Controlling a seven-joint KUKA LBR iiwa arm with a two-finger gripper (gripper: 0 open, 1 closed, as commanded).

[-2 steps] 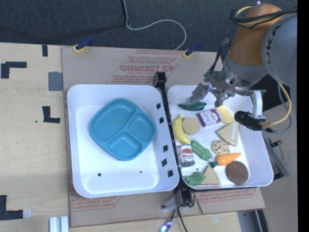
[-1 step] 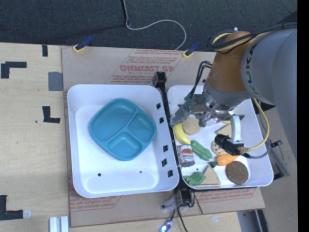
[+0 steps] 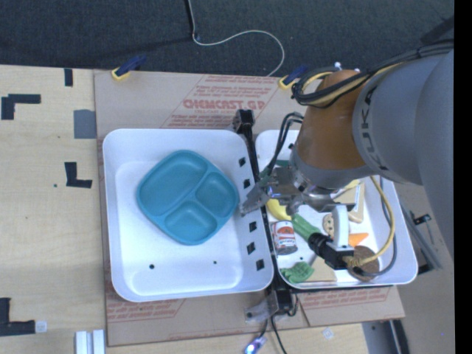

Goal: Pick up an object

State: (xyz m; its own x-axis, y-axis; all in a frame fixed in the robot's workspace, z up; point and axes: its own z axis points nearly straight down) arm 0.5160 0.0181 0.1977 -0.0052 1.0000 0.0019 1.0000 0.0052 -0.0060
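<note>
Blue tray [image 3: 188, 195] in left bin [image 3: 125, 271], arm [image 3: 346, 135] over right bin [image 3: 402, 271]

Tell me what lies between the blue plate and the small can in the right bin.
In the camera view, between the blue plate and the small can stand the bins' adjoining white rims, with black clips along them.

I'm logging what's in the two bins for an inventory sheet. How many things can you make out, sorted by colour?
Counting only what is clear of the arm; more may lie hidden under it in the right bin.
Blue: 1, the divided plate in the left bin
Yellow: 1
Green: 2
Orange: 1
Red and white: 1
Brown: 1
Total: 7
</note>
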